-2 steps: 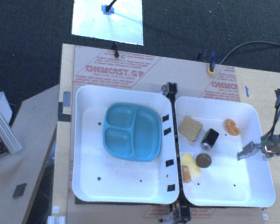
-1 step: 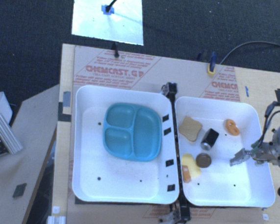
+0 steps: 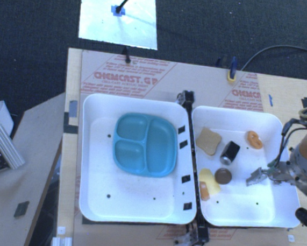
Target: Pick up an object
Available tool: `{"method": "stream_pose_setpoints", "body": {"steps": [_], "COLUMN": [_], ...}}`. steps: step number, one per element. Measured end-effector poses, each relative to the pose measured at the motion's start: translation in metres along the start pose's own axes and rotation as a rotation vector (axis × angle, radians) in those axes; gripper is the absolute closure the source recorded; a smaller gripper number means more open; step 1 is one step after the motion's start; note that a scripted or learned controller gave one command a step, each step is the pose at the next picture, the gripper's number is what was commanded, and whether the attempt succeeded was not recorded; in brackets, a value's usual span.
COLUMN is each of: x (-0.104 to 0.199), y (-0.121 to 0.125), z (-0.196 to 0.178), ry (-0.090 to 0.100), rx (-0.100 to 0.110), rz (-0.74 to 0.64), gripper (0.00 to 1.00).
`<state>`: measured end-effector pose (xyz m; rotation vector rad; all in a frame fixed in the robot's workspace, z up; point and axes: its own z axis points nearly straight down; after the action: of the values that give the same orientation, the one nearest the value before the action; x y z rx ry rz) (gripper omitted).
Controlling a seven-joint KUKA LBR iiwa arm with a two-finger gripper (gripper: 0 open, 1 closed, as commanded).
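Nothing is sitting between your gripper point(image 3: 252, 177); you are hovering it spread apart, with the brown puck point(image 3: 223, 176) just left. Closing now risks grabbing air.

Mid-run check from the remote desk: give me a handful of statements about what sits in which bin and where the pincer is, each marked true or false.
1. The light blue divided plastic plate lies in the left white bin. True.
2. The small black cylindrical can stands in the left bin. False: it lies in the right white bin, beside the tan square sponge-like piece.
3. The orange ring-shaped toy lies near the right bin's far edge. True.
4. The pincer holds the round brown disc. False: the disc lies apart from it on the bin floor.
5. The pale yellow soft piece lies on the blue plate. False: it lies in the right bin, near the divider.
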<state>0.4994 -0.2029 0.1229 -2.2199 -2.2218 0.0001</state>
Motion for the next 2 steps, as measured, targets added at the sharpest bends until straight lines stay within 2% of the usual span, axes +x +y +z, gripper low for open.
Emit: {"method": "stream_pose_setpoints", "body": {"steps": [1, 2], "x": [0.0, -0.001], "y": [0.001, -0.005], "z": [-0.012, -0.058], "ry": [-0.002, -0.003], "rx": [-0.004, -0.006], "rz": [0.0, -0.003], "gripper": [1.0, 1.0]}}
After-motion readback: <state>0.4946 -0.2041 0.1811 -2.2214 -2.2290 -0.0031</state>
